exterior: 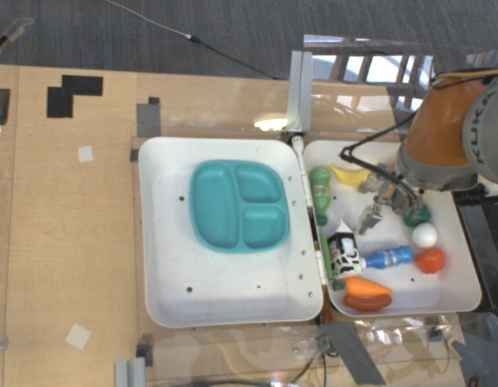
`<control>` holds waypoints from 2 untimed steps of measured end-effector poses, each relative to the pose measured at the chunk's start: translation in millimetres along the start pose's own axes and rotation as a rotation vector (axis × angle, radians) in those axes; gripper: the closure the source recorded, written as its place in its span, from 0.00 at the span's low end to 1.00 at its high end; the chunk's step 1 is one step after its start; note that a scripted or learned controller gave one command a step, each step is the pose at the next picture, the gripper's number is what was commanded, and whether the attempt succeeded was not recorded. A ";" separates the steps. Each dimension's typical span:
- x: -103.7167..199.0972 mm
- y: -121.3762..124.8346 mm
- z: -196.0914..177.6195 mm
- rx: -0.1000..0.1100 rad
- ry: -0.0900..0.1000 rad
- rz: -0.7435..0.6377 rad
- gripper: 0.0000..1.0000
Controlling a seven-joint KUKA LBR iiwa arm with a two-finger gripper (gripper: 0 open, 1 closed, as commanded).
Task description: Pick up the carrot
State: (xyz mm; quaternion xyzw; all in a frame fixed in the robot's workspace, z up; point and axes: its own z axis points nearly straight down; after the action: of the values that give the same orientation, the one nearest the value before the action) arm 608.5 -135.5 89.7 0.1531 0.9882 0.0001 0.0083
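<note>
The carrot point(365, 285), a short orange cone, lies at the front of the right bin point(466, 289), resting against a reddish-brown sausage-shaped piece point(368, 301). My gripper point(379, 206) hangs over the middle of that bin, well behind the carrot and apart from it. Its fingers point(367, 219) look spread, with nothing between them. The grey arm with its orange band point(442, 131) comes in from the right.
Around the carrot lie a black-and-white patterned item point(343, 254), a blue bottle point(388, 258), a red ball point(430, 260) and a white ball point(425, 235). A green bottle point(320, 190), a yellow piece point(350, 176) and a dark green item point(417, 214) lie further back. The left bin point(164, 289) holds a teal divided plate point(238, 205).
</note>
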 end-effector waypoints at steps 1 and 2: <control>113.4 -26.9 -3.1 0.000 -0.002 -0.161 0.00; 117.4 -0.8 -5.9 0.011 -0.022 -0.180 0.00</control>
State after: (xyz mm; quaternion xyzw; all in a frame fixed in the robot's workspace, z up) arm 496.3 -100.7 93.7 0.0639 0.9978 -0.0077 0.0182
